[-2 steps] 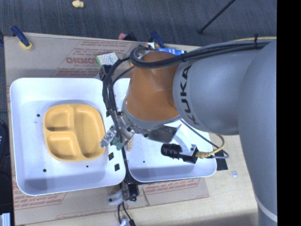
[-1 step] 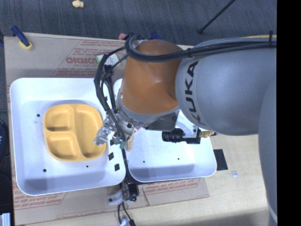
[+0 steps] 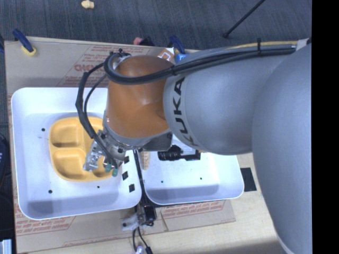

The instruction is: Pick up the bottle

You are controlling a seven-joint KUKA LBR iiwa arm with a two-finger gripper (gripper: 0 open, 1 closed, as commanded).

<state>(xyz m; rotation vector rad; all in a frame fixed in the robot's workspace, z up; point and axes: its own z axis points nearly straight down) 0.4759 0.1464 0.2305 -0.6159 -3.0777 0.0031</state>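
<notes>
Bottle (image 3: pixel 145 161), if the small tan shape was it, lay mostly hidden under the grey arm (image 3: pixel 238 105) at centre frame. The tool (image 3: pixel 100 163) hung over the yellow divided plastic tray (image 3: pixel 66 142), left of centre; we could not tell whether it stood apart or together.

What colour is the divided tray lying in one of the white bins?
Yellow. The tray shows best in the camera view.

Black lettering "UKA" on the grey arm (image 3: pixel 233 110) — first letter hidden
</notes>
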